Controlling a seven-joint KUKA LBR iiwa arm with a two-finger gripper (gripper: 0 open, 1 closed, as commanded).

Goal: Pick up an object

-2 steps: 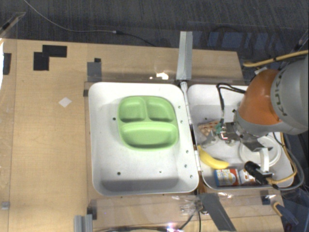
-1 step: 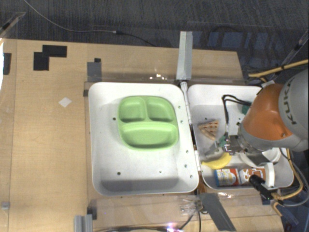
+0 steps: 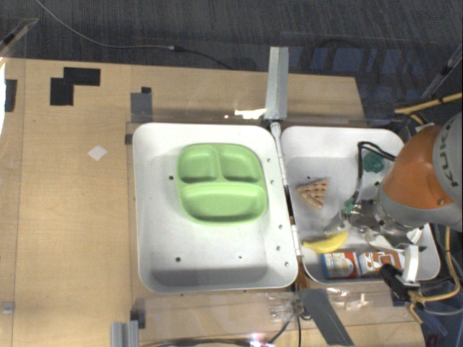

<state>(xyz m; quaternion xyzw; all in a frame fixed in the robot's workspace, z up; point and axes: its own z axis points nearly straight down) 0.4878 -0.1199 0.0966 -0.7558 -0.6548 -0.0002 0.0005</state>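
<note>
Grey arm (image 3: 441, 186) w/ orange band (rounded, glossy), black cable looped nearby, metallic end effector (image 3: 356, 212).

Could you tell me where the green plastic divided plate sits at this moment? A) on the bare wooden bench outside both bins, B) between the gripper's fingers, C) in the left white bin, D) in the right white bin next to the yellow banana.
C: the green plastic divided plate lies flat inside the left white bin, apart from the yellow banana in the right white bin.
</note>
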